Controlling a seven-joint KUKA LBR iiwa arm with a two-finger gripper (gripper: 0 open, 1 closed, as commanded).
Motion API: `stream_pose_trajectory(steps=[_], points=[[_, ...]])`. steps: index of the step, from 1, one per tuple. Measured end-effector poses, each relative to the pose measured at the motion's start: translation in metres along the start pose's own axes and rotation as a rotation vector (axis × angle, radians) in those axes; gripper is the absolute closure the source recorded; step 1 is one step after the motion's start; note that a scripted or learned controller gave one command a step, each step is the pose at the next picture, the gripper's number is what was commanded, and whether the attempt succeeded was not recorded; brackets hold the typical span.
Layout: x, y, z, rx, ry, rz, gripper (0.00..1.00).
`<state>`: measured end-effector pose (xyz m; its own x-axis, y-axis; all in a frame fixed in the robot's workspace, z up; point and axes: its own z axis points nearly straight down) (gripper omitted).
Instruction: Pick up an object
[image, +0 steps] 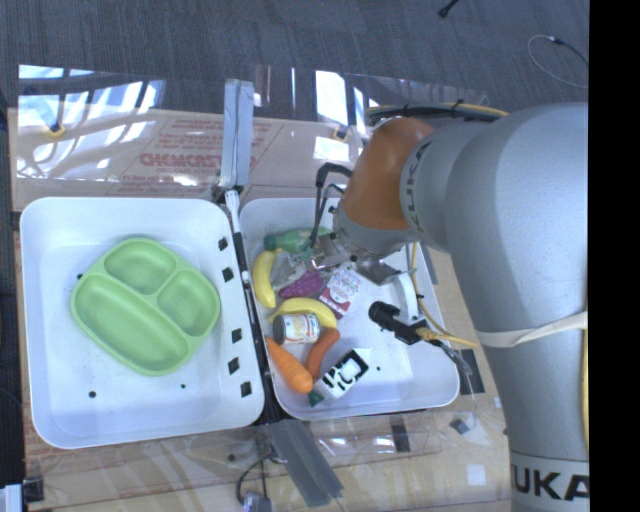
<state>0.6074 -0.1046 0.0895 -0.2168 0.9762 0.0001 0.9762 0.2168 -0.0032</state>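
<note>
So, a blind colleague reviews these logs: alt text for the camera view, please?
The grey arm reaches over the right bin, crowded with bananas, a carrot and small packets; the left bin holds a green divided plate.

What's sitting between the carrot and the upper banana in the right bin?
In the camera view, a small jar wrapped by a second banana lies between the carrot and the upper banana.
</note>
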Motion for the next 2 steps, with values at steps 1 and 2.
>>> stream_pose_trajectory(steps=[1, 2], points=[[0.000, 0.001, -0.006, 0.004, 0.002, -0.005, 1.00], [0.061, 0.015, -0.099, 0.003, 0.001, 0.020, 1.00]])
